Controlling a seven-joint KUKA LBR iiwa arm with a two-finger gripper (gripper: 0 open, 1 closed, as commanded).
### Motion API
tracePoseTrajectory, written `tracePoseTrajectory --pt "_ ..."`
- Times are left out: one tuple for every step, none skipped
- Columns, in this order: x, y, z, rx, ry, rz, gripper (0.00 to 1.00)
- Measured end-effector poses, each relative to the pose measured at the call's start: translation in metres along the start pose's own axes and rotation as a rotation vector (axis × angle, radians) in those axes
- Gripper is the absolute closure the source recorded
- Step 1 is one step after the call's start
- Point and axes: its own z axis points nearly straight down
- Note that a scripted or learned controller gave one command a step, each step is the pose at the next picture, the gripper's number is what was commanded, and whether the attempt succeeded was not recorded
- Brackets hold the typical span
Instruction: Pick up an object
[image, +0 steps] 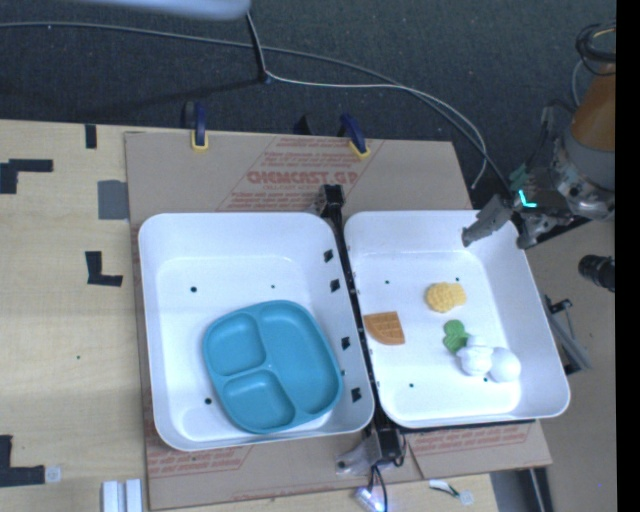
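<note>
— Yellow, knobbly and rounded: that is the yellow toy (445, 296), sitting in the middle of the right bin (545, 330) on its white floor. I judge it the likeliest thing to pick.

— Which way does it lie from you?

— My gripper (505, 222) hangs over the bin's upper right corner, at the rim. The toy lies down and to the left of it in the camera view, near but clearly apart. Its long axis runs roughly left to right, though it is almost as deep as it is wide.

— Are you carrying anything?

— Nothing shows between my fingers. One dark finger (485, 222) juts out to the left and another sits to its right, with a gap between them, so I read them as spread apart.

— What else is close by?

— A flat orange wedge (384, 328) lies below and left of the toy, apart from it. Below and right sits a small green piece (455, 334) touching a white lumpy thing (488, 361). Across the divider, the left bin (160, 250) holds a blue sectioned plate (270, 366), well away from me.

— So the coming move?

— A reach inward from the corner, I judge, then a descent over the toy, which stands clear of its neighbours.
</note>
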Motion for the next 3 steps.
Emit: tracePoseTrajectory --pt "-0.057 0.006 0.128 0.011 0.002 -0.017 0.00" --pt "-0.025 0.020 0.218 0.003 0.001 -0.023 0.00" --pt "-0.027 0.021 0.203 -0.003 -0.001 -0.022 1.00"
